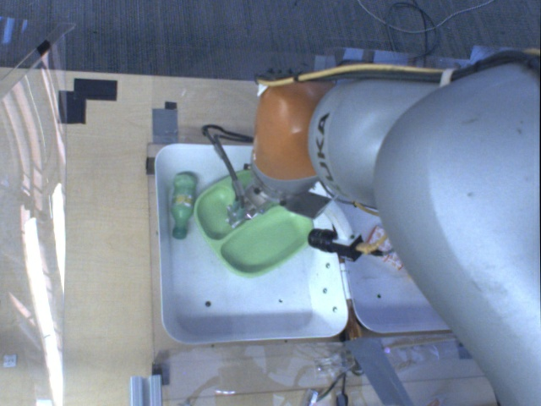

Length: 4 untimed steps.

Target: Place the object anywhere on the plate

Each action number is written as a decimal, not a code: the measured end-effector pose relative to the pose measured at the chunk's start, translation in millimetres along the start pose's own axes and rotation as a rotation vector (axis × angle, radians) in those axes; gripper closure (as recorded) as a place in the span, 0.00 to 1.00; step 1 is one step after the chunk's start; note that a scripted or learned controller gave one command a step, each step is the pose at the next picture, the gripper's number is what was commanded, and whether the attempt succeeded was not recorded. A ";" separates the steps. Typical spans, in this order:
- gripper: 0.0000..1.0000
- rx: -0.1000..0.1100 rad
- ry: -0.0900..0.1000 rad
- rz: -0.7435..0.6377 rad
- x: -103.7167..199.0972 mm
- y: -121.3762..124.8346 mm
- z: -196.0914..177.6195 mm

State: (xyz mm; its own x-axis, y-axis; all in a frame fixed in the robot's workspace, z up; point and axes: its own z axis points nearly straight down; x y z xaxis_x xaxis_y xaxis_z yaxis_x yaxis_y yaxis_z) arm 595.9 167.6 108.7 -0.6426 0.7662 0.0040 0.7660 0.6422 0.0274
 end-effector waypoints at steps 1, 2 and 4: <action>1.00 0.021 -0.008 -0.075 -77.5 -28.6 -101.5; 1.00 0.025 -0.004 -0.205 -117.3 -114.4 -78.1; 1.00 0.024 -0.004 -0.249 -212.0 -117.3 -99.9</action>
State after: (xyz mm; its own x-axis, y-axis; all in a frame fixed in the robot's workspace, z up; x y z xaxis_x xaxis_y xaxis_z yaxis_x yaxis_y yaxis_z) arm 640.4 -72.3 204.6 -0.8118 0.5839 -0.0040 0.5839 0.8118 0.0036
